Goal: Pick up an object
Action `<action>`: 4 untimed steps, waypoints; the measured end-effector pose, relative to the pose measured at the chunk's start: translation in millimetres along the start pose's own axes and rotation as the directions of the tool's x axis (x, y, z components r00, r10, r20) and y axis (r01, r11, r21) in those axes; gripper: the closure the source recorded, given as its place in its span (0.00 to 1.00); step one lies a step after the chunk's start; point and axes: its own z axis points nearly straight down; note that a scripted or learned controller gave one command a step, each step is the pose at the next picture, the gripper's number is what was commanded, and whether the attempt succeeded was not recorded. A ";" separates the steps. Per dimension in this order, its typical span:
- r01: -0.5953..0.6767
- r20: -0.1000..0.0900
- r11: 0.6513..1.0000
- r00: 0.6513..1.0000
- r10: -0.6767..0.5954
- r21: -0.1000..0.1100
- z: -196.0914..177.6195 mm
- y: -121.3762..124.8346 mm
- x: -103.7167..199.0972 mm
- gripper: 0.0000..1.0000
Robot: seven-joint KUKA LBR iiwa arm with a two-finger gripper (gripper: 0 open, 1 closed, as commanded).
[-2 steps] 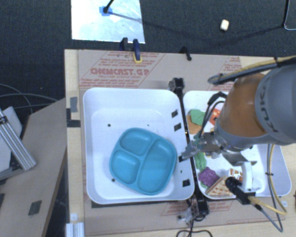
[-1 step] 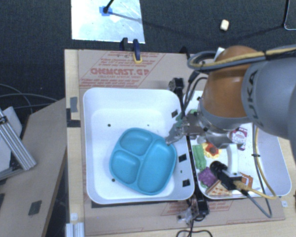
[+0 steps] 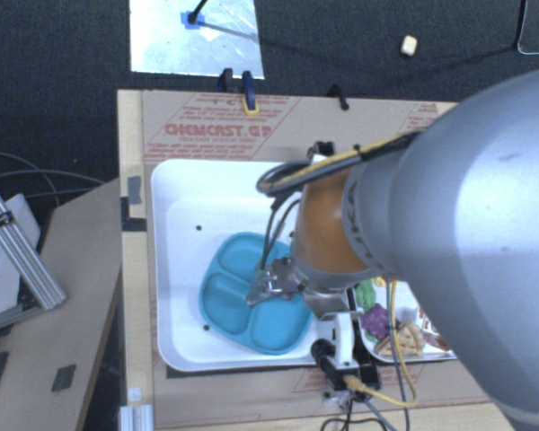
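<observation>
Arm reaching low into the left bin, over the blue tray.

Camera view: the gripper (image 3: 271, 285) hangs at the tray's (image 3: 242, 299) middle ridge, seemingly to seize its divider; whether it is apart or together cannot be told. The tray lies toward the left bin's (image 3: 175, 214) near right corner. Small items (image 3: 386, 326) crowd the right bin's near edge.

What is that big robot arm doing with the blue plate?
The grey robot arm is reaching down into the left white bin, where a blue divided plate lies. Its gripper is right over the plate's middle. Whether it has grabbed the plate can't be seen from here. The other bin has some small colourful things in it.
</observation>
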 end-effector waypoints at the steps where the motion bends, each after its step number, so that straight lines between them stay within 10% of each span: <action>1: -0.003 0.005 1.000 1.000 0.003 -0.002 29.9 47.7 53.2 0.00; 2: -0.003 0.001 1.000 1.000 0.003 0.000 28.8 117.8 64.1 0.00; 3: 0.002 0.007 1.000 1.000 -0.002 0.009 18.1 115.1 60.8 1.00; 4: -0.008 -0.010 1.000 1.000 0.008 -0.029 24.7 68.6 19.5 1.00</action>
